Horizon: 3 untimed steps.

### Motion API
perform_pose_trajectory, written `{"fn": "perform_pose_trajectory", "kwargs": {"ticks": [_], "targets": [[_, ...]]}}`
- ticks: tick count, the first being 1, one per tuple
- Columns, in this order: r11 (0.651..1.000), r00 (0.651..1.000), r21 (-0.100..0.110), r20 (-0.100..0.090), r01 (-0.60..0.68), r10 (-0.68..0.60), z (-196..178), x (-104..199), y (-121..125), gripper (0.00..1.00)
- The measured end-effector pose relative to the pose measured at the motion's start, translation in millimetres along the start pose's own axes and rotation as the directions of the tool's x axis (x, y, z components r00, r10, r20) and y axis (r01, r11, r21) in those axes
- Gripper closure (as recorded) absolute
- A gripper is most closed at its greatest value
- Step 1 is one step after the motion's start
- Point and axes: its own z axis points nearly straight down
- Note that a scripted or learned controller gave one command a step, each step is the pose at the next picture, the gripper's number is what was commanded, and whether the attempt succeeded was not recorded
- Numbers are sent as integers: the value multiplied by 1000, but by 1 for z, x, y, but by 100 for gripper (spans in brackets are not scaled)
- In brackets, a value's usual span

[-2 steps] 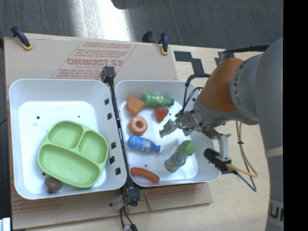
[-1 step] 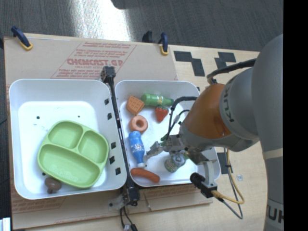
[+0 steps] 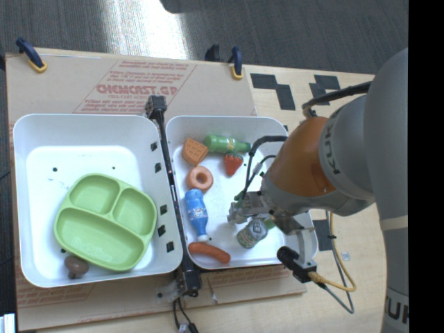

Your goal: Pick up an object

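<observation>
1. The grey arm with its orange band reaches into the right-hand shallow white bin (image 3: 272,125); the two-finger gripper (image 3: 244,211) sits low over the bin's lower right part.
2. Jaw state: cannot tell (the wrist body hides the gap).
3. A small silver-grey metal can (image 3: 250,234) lies tilted just beside and below the gripper; whether they touch cannot be told. It appears the likeliest target.
4. Other candidates in the same bin: a blue plastic bottle (image 3: 196,213), a brown ring doughnut (image 3: 201,179), an orange-red sausage (image 3: 209,253), a red strawberry (image 3: 233,163), a green bottle (image 3: 226,143) and a tan waffle (image 3: 195,151).
5. The left bin (image 3: 28,127) bears a light green divided plastic tray (image 3: 105,220).
6. Judgement: the approach step is in hand; nothing is seen gripped.
7. Next move calls for centring over the can, closing, then a straight lift.
</observation>
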Motion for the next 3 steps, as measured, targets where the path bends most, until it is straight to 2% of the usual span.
{"fn": "perform_pose_trajectory", "kwargs": {"ticks": [1, 2, 3], "targets": [[1000, 1000, -7, 0, -4, 4, -163, 47, -6, 100], [1000, 1000, -2, -1, -5, 5, -137, 55, -7, 100], [1000, 1000, -2, 0, -6, 6, -138, 54, -7, 0]]}}
